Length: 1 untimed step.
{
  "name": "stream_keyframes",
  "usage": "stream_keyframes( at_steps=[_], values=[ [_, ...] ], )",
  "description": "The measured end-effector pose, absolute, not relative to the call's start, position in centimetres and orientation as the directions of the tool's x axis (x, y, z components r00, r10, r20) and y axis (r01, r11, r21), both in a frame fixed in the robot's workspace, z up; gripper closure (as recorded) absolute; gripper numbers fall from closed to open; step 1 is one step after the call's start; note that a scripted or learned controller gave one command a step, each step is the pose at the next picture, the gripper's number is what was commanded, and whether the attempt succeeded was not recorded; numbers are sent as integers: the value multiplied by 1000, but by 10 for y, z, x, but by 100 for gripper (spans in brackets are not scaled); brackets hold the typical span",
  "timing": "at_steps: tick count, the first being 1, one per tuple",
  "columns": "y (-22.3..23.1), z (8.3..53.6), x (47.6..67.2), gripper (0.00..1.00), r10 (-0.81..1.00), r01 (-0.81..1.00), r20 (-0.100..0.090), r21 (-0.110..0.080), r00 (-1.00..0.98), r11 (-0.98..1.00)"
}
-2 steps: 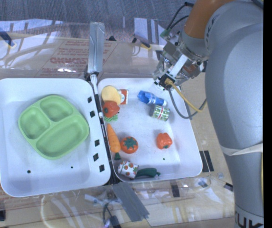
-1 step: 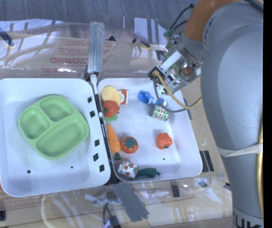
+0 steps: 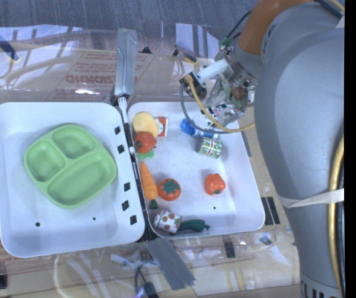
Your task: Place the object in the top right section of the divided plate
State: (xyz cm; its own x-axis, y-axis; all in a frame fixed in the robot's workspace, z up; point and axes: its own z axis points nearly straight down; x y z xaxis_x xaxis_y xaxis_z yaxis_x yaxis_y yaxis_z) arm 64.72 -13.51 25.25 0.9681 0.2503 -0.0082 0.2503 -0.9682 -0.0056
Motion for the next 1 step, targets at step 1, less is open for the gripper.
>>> stream_keyframes(
  at_steps=[1],
  values=[
    [-132,260,648,100,261,261,-15,-9,965,-965]
  ],
)
